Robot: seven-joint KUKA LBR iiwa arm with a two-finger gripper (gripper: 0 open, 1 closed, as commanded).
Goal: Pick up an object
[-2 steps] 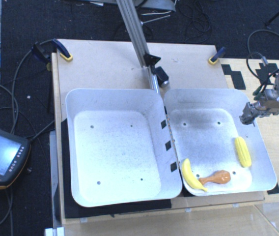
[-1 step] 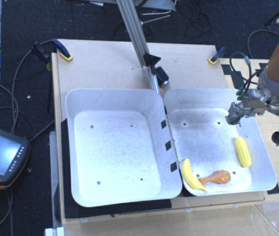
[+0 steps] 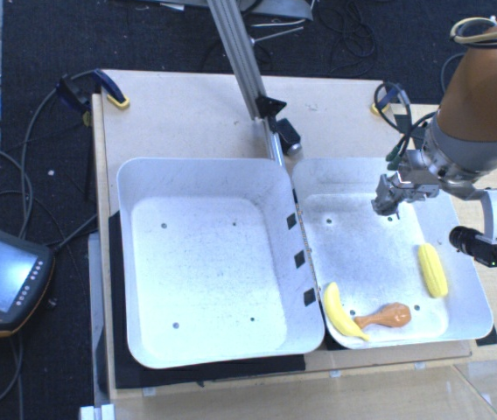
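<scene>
Yellow banana (image 3: 339, 314), tan drumstick (image 3: 386, 317), yellow corn (image 3: 432, 269)

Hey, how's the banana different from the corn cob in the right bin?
The banana is curved and plain yellow; the corn cob is straight and stubby, with a ridged look. The banana lies at the right bin's near-left corner, against its wall and beside the orange drumstick-shaped toy; the corn cob lies alone toward the right side. Both are yellow, lie flat in the same bin, apart from the gripper.
</scene>
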